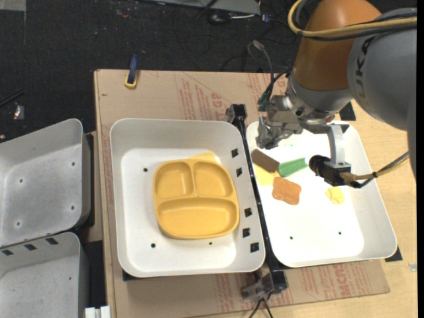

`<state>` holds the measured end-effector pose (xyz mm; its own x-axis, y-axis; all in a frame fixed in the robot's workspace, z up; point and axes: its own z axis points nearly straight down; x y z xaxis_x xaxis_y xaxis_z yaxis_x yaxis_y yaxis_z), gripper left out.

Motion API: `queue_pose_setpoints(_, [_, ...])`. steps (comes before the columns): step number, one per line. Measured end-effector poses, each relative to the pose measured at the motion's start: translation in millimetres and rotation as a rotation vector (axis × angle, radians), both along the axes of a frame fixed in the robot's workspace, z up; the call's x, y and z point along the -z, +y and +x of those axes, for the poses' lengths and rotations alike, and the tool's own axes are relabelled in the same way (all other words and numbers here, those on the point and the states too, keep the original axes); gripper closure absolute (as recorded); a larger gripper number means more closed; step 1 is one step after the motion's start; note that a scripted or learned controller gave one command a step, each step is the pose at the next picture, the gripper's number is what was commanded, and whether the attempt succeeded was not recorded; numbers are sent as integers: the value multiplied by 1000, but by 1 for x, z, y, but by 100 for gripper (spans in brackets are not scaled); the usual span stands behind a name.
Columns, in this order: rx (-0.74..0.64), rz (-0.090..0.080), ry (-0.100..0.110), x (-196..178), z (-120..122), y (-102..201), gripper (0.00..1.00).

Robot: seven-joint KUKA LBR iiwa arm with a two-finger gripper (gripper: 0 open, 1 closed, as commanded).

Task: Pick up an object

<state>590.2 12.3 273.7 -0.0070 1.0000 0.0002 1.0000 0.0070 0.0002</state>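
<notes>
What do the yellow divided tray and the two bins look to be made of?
Yellow divided tray: likely molded plastic, smooth with a soft sheen, rounded compartment walls. Left bin and right bin: probably thin white plastic or coated sheet; matte, rounded rims, small dark holes. Hard to say for sure.

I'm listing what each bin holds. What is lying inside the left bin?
A yellow divided tray lies in the left bin, with a pale yellow edge peeking out behind it; whatever lies beneath is covered.
</notes>
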Motion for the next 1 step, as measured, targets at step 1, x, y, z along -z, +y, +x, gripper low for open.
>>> queue_pose_setpoints(1, [-1, 1, 3, 15, -8, 51, 100])
